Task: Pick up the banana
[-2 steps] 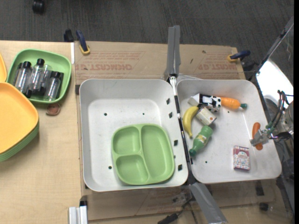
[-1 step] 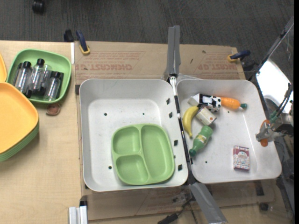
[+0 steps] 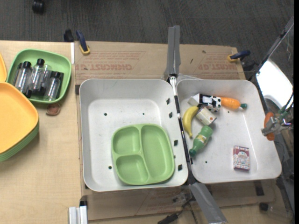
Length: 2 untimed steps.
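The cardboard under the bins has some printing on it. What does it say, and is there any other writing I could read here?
Cardboard sheet: red print, upside down and mirrored from here, too blurred to read.
Small card box: printed face, too small to read.
Green bottle: label unreadable.

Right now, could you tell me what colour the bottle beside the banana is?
Green bottle, seen in the camera view.

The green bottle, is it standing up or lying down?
Lying down: the green bottle rests on its side in the right bin, beside the banana.
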Tool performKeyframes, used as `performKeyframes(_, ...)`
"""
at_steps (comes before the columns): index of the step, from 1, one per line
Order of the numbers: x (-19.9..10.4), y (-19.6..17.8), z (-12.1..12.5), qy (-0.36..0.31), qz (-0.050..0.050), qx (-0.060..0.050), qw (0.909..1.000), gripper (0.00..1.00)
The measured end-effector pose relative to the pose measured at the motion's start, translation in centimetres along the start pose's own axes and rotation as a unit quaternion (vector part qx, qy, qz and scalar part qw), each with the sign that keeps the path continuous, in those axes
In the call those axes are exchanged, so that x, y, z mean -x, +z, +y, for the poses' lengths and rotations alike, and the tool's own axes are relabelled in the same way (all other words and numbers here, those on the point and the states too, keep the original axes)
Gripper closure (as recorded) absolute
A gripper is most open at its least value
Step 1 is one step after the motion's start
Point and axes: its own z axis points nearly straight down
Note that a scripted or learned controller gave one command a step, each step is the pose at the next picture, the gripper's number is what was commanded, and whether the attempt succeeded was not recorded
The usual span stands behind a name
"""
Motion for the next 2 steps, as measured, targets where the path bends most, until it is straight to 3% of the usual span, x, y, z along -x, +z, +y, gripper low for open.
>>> performKeyframes(1,0.3,-0.3,-0.1,0.077,0.0,-0.001,0.997,1.0)
performKeyframes(2,-0.3,7.0,-0.1,0.067,0.001,-0.002,0.9977,1.0)
